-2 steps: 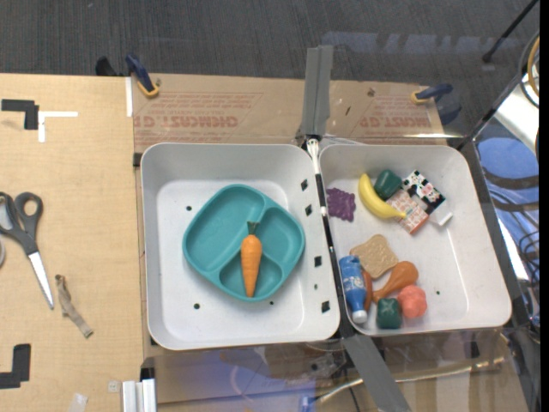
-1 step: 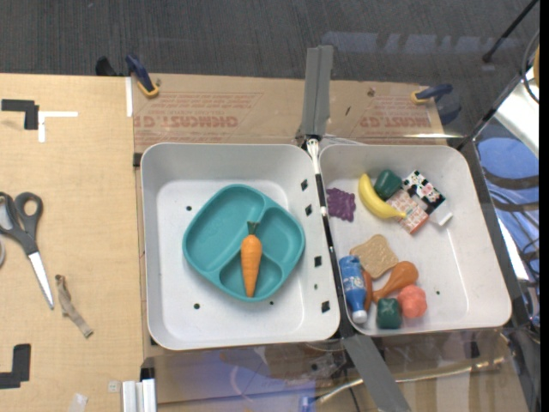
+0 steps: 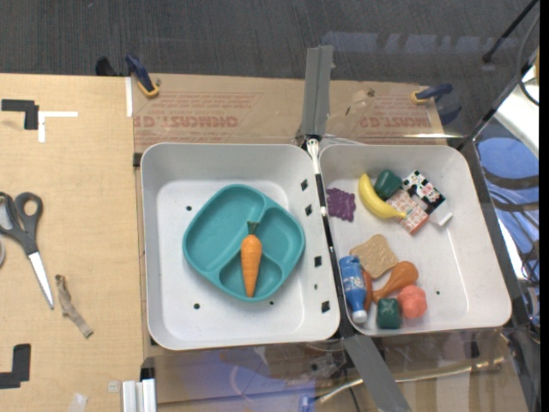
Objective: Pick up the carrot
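An orange carrot point(image 3: 250, 263) with a small green top lies on a teal divided plate point(image 3: 212, 230) in the left white bin point(image 3: 163, 256). Its tip points toward the near edge of the bin, and it rests across the plate's central ridge.
The right bin point(image 3: 470, 256) holds a banana point(image 3: 375, 197), purple grapes point(image 3: 340, 202), a blue bottle point(image 3: 352, 287), a toast slice point(image 3: 375, 251), a drumstick point(image 3: 394, 278), a pink ball point(image 3: 413, 301), green pieces and patterned boxes point(image 3: 418, 197). Scissors point(image 3: 28, 234) lie on the bench at the left.
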`<state>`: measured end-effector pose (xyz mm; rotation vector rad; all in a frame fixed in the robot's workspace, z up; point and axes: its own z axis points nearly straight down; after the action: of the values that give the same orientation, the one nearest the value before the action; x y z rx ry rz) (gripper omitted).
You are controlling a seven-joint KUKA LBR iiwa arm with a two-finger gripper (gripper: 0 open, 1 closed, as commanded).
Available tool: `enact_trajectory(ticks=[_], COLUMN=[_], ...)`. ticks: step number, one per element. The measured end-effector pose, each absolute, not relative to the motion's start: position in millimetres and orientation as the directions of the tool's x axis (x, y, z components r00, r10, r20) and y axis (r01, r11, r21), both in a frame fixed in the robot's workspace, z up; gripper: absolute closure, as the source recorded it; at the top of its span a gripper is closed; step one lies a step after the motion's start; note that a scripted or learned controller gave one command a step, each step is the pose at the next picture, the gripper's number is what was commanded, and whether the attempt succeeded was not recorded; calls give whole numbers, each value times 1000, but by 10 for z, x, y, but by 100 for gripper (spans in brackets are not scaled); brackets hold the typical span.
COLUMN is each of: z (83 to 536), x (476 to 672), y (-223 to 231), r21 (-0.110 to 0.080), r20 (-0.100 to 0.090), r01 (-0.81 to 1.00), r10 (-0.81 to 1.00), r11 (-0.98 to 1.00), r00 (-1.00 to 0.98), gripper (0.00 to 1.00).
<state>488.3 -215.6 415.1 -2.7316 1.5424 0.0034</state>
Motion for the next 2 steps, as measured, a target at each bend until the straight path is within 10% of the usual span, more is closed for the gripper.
enact_trajectory(ticks=[2], z=[4115], x=[4894], y=[-2139], r21=[-5], r20=[-1], r01=[-488], r10=[-488], r11=[-873], r00=[873], gripper=[100])
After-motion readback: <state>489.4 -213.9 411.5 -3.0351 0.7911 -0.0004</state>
